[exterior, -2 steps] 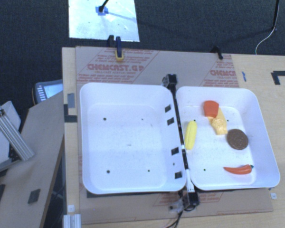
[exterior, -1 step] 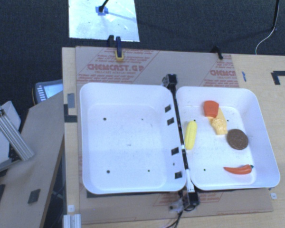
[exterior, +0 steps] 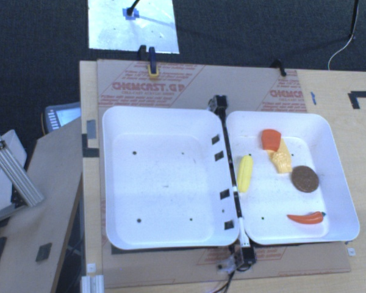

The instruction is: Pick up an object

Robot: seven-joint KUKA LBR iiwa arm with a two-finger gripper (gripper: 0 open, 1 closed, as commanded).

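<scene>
The right bin (exterior: 335,157) holds several small objects. A yellow corn-like piece (exterior: 245,173) lies along its left side. An orange block (exterior: 270,140) sits near the back, touching a pale yellow piece (exterior: 282,158). A brown round disc (exterior: 305,179) lies just right of the middle. A red-orange chili pepper (exterior: 305,218) lies near the front edge.
The left bin (exterior: 119,163) adjoins the right one along a black clipped seam (exterior: 227,176). Both rest on a cardboard sheet (exterior: 189,84) atop the wooden bench. A shiny metal plate (exterior: 132,17) lies beyond the bench; an aluminium rail (exterior: 12,170) slants at the left.
</scene>
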